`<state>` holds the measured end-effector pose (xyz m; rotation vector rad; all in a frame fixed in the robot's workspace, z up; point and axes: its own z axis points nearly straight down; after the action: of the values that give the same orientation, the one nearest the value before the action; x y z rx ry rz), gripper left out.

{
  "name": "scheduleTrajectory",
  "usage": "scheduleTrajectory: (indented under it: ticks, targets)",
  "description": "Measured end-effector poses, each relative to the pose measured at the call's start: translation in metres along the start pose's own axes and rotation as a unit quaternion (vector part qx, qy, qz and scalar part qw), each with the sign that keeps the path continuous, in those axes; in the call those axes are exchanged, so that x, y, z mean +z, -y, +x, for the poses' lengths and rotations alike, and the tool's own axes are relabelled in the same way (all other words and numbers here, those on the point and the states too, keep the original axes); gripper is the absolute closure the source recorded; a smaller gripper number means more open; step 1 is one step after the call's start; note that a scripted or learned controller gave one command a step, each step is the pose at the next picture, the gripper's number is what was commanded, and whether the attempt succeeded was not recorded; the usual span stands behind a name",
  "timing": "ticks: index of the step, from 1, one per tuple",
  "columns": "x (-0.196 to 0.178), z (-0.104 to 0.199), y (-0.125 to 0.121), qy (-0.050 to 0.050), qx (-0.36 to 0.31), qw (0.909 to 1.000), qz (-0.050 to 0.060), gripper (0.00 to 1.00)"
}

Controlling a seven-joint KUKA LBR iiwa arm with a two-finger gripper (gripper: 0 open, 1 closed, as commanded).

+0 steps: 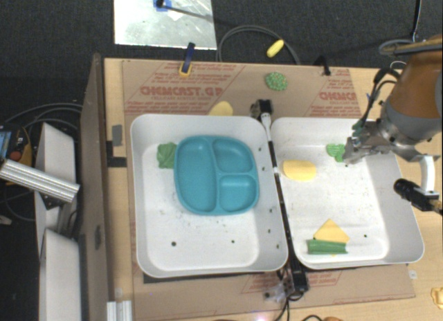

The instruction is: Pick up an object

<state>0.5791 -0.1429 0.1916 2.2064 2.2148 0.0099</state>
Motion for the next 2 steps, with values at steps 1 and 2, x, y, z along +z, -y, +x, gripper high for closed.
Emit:
scheduleTrajectory:
  ticks: [1,2]
  targets:
    - [0.006,0.003,0.005,-0.003,0.0,1.0,0.006,0.0]
    - [0.078,0.021,-0.003,-0.004,-0.001,0.9999,0.009,0.0]
